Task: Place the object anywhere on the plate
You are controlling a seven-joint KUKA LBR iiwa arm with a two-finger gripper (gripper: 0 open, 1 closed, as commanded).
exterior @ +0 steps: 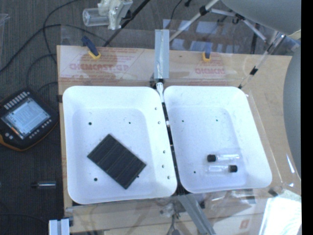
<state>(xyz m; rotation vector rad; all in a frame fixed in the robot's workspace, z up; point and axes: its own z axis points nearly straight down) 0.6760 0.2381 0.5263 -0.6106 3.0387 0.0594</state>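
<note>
Observed from my remote station: the arm's grey body (264, 4) bulks over the far right corner of the bench (274, 82), high above the bins.

Right bin (244, 106): two small clear vials with black caps lie on their sides near the front. The upper vial (226, 157) has its cap to the left and the lower vial (219, 169) has its cap to the right (close together; I cannot tell whether they touch).

Left bin (78, 106): a dark ribbed rectangular plate (116, 160) lies flat, turned diagonally, well apart from both vials.

A teach pendant (24, 119) rests on the floor left of the bench.
</note>
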